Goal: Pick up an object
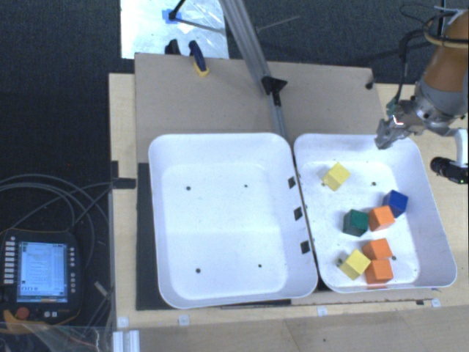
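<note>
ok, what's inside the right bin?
The right bin holds seven blocks: two yellow, one green, one blue and three orange. The end effector sits over the bin's far rim, hiding a little of that corner.

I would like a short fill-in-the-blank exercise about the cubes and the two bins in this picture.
1. All the cubes lie in the ___ bin.
2. The green cube touches an ___ cube.
3. The number of yellow cubes is ___.
4. The hand is at that bin's ___ edge.

Missing words: right; orange; two; far
</note>
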### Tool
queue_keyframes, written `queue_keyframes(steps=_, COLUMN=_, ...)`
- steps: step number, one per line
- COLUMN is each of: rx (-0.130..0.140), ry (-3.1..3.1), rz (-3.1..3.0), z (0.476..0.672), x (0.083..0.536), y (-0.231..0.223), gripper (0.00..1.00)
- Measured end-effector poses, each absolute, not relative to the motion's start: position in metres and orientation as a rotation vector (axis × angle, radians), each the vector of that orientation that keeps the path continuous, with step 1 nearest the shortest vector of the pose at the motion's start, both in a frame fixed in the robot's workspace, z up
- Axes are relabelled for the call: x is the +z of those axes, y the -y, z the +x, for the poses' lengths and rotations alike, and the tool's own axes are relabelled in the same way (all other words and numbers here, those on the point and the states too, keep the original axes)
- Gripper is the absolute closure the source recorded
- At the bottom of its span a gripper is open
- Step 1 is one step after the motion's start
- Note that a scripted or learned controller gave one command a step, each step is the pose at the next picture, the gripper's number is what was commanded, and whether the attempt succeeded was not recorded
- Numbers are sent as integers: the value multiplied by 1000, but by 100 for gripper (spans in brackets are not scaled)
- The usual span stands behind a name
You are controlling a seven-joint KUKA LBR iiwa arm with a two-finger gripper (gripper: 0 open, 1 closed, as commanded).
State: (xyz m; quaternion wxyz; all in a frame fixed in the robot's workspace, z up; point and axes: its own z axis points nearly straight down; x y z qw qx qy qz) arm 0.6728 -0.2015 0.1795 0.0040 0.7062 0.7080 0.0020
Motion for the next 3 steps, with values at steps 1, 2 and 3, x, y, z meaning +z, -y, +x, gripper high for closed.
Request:
queue_keyframes(steps=1, rx=7, ry=-2221, rz=2210, z=675, x=236, y=202, gripper=100)
queue_keyframes(steps=2, rx=2, ry=-2230, rz=2213, z=642, x=231, y=156, gripper=100)
queue_keyframes(steps=3, rx=3, ry=-2233, rz=2212, z=613, x=242, y=103, gripper=100)
